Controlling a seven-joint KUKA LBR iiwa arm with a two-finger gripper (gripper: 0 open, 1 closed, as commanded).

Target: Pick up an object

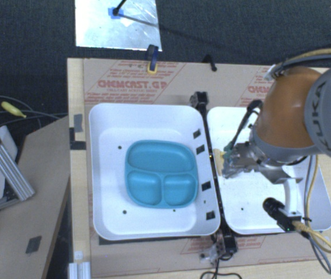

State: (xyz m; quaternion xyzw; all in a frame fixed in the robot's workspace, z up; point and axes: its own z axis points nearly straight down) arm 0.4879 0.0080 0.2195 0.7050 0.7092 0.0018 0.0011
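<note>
One blue divided plate, at nine o'clock of the gripper in the left bin, looks light, stiff, slick plastic; grip its raised rim, claw state unclear.

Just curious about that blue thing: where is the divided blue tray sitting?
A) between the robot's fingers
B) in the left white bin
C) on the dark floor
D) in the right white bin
B: the blue tray lies flat inside the left bin, away from the arm over the right bin.
</note>
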